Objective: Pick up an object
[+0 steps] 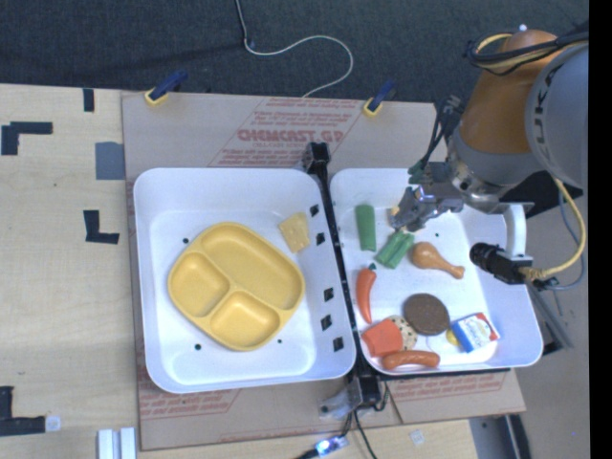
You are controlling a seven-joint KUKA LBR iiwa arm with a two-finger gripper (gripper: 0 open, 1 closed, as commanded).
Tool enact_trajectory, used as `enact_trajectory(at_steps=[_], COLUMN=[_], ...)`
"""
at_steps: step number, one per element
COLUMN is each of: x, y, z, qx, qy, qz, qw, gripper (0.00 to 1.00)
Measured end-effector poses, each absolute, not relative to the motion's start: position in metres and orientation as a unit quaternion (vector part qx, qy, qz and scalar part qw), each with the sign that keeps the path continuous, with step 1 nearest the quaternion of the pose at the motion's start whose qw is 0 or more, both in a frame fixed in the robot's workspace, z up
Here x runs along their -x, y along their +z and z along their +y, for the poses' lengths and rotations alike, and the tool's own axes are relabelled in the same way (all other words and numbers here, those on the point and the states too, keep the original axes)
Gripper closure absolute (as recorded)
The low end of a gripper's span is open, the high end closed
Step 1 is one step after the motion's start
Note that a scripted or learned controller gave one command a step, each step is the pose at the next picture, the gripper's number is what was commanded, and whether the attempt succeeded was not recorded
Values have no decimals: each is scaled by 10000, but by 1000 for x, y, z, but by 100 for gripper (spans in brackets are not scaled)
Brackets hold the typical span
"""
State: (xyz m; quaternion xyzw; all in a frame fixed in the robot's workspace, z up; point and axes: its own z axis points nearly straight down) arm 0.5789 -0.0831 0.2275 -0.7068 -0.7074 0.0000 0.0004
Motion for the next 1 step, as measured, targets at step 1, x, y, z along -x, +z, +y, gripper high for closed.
enact_trajectory(at_steps=[1], x=[-584], y=[233], z=[-88], qx=[7066], qy=[4], qz=[-7077], qw=[5], gripper=[100])
